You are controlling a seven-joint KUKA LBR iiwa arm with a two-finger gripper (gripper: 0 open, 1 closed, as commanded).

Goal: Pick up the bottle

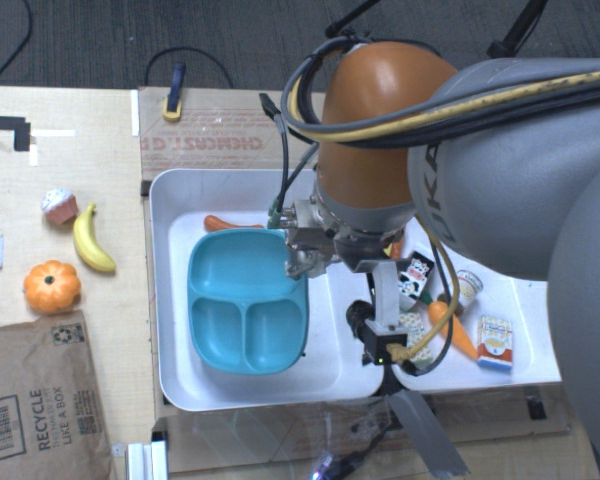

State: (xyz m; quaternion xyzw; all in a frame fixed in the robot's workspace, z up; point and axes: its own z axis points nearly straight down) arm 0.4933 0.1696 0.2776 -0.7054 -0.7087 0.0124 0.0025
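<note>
The bottle (467,287), small and clear with a pale rim, lies in the right bin (540,368) close under the grey arm, which hides part of it. My gripper (304,256) hangs below the orange wrist band, over the divide between the two bins, at the right rear corner of a blue divided plate (245,308). It is well to the left of the bottle and apart from it.
Beside the bottle lie a cow-patterned carton (416,274), an orange carrot (456,334) and a small juice box (495,343). Another carrot (230,224) lies behind the plate in the left bin (170,268). On the bench at left are a banana (92,240), a small pumpkin (52,286) and a cupcake (59,206).
</note>
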